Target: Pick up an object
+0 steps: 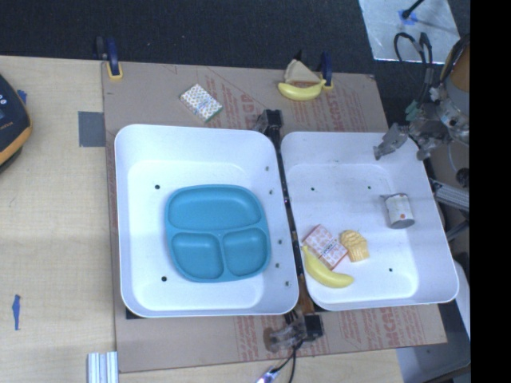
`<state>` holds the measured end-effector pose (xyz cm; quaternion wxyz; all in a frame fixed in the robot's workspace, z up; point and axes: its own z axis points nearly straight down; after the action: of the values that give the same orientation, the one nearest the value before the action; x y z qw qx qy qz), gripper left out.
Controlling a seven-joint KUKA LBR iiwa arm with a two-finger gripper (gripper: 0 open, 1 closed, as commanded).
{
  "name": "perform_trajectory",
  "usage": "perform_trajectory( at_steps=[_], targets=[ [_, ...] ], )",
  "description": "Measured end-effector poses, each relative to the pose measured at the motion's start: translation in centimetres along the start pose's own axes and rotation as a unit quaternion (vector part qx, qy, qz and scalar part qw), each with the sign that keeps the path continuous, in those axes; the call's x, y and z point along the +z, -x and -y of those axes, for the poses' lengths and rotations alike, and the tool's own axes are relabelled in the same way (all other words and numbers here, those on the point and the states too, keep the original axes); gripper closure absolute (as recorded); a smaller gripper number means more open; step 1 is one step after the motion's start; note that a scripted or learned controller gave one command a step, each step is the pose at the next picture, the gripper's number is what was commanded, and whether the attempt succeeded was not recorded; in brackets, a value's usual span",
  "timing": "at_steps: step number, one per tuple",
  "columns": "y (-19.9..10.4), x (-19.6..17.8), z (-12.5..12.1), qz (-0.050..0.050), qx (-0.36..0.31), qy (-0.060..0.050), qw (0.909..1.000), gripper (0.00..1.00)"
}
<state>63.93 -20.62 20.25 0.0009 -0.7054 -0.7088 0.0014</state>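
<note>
Gripper point(391, 144) hovers over the right bin's point(431, 290) upper right corner; whether its fingers are parted cannot be told. The can point(398, 211) lies nearest, just below: best descend squarely over it, straddling its width.

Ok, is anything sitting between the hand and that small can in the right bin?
Nothing visible. The hand sits over the right bin's far right corner, and the can lies nearer the camera with bare bin floor between them. The banana, the carton and the yellow toy lie off to the left.
</note>
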Motion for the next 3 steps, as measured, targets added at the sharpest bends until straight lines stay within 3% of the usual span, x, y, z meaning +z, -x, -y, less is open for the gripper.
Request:
perform_trajectory(
  at_steps=[1, 2, 3],
  targets=[
    [0.5, 11.1, 5.0, 0.0, 0.0, -0.001, 1.0, 0.0],
    [0.5, 11.1, 9.5, 0.0, -0.001, 0.0, 1.0, 0.0],
    [-2.4, 11.0, -0.7, -0.001, 0.0, 0.001, 1.0, 0.0]
  ],
)
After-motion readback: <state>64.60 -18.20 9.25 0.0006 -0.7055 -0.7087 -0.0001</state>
